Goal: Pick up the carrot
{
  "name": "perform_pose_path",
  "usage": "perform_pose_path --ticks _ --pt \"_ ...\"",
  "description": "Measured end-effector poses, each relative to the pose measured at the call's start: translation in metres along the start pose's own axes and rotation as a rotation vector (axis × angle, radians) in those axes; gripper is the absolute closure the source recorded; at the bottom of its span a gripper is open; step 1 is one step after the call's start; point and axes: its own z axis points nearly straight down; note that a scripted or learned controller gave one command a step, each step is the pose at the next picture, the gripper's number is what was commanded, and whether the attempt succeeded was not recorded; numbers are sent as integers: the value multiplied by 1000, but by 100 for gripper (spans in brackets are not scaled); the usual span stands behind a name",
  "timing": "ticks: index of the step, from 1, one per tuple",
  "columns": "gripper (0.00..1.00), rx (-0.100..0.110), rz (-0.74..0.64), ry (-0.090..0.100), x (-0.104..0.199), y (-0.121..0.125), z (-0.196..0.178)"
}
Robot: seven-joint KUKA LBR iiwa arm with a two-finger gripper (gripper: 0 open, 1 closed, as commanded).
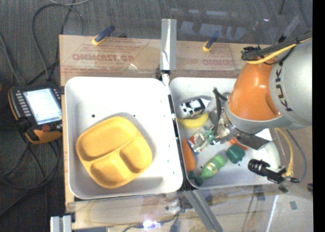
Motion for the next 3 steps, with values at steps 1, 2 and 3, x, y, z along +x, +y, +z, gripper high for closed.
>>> perform_pose_path --ticks 1,2,3 --pt "0 0 0 0 0 0 0" --pt "0 0 -63 -6 -63 -25 86" --pt "100 -1 -63 -3 -61 -24 77"
